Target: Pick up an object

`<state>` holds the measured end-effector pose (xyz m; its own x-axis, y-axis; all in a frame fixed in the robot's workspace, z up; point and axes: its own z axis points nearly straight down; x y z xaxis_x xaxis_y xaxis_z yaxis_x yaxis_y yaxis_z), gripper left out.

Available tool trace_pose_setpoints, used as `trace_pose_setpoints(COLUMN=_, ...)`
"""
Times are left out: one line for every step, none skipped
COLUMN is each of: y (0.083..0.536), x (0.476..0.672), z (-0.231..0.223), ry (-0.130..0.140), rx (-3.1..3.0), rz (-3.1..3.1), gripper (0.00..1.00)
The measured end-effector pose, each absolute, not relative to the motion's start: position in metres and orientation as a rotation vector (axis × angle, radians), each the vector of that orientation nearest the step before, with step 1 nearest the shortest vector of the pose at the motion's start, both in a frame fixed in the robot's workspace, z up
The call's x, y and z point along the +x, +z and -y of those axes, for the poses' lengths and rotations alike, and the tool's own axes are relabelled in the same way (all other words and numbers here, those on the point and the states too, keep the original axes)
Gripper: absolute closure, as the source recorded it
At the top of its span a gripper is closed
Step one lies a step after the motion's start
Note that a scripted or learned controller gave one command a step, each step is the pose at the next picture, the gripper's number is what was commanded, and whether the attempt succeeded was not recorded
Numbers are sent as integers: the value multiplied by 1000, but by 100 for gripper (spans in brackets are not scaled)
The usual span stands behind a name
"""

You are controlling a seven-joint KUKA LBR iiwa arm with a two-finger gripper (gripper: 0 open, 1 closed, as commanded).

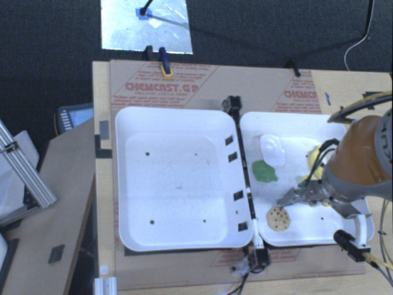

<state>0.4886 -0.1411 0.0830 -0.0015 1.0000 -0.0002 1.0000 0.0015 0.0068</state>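
In the right bin (288,237) lie a white lumpy object (272,149), a green object (264,171), a round tan cookie-like disc with dark dots (278,218), and a yellow object (314,159) partly hidden by the arm. My gripper (290,197) reaches in from the right, low over the bin floor, between the green object and the tan disc. Its grey fingers point left, and nothing is visibly held between them.
The left bin (132,128) sits beside the right one, split from it by a black-clipped divider (241,165). The arm's orange band and grey wrist (362,165) cover the right bin's right side. A shiny sheet (146,16) lies beyond the bench.
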Motion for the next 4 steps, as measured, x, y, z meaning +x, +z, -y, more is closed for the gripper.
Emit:
trace_pose_setpoints(y=95, x=488, z=143, ry=4, rx=2218, rz=-2220, gripper=100)
trace_pose_setpoints(y=263, x=491, z=59, ry=25, rx=2197, rz=-2228, gripper=100)
trace_pose_setpoints(y=338, x=488, z=-18, ry=16, rx=2204, rz=-2232, gripper=100)
trace_pose_setpoints(y=407, x=487, z=-76, ry=14, rx=2208, rz=-2229, gripper=100)
